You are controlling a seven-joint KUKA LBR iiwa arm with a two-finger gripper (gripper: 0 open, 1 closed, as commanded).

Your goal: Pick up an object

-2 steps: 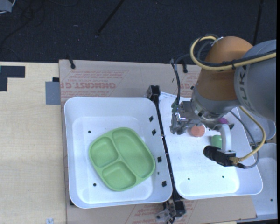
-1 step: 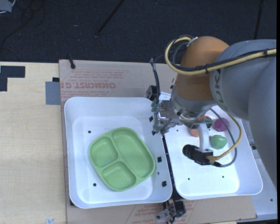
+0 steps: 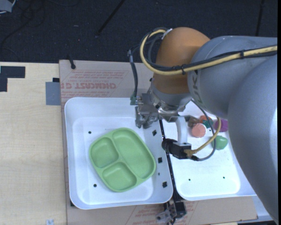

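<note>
Two white bins on surface. Green three-part plastic plate point(image 3: 122, 159) lay in left white bin point(image 3: 79, 125). Tool point(image 3: 145, 117) hung above plate's far edge; grip unclear. Reaching step. Next: drop lower, pinch rim.

The green divided plate point(image 3: 122, 159) looks like smooth, matt plastic. Both white bins point(image 3: 79, 172) are smooth plastic with a slight sheen. The tabletop point(image 3: 23, 144) is pale wood with faint grain, and brown printed cardboard point(image 3: 93, 81) lies under the bins. The arm point(image 3: 243, 78) has a smooth grey shell and a glossy orange band point(image 3: 178, 55), with rubbery cables.
</note>
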